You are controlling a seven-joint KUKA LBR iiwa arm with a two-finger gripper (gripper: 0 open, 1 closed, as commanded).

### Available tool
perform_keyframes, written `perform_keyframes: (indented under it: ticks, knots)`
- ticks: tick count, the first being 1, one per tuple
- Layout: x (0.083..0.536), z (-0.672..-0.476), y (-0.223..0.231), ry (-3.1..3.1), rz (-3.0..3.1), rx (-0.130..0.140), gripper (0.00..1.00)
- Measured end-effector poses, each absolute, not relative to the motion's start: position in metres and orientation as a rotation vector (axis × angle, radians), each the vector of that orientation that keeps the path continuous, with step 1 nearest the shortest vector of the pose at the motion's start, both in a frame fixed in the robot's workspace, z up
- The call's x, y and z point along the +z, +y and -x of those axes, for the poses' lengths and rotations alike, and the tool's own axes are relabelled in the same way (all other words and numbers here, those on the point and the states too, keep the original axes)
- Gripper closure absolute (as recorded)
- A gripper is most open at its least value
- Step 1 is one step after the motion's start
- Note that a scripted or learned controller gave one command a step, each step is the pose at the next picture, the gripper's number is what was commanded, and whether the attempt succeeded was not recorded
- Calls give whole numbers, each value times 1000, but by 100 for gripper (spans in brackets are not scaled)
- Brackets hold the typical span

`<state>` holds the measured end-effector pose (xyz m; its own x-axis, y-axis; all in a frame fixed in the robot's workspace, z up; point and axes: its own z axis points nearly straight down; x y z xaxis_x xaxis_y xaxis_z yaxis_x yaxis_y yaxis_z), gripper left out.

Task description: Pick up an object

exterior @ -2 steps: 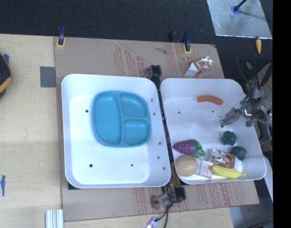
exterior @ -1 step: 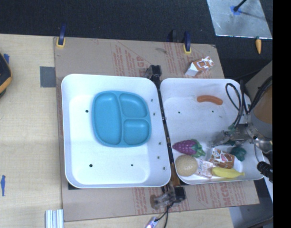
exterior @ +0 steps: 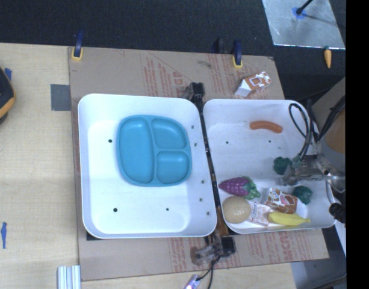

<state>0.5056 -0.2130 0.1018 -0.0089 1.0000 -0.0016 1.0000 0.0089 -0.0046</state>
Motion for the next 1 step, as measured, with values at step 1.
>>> perform_keyframes:
  ticks: [1]
  knots:
    - [181, -573, -189, -2226, 2216, 0, 100]
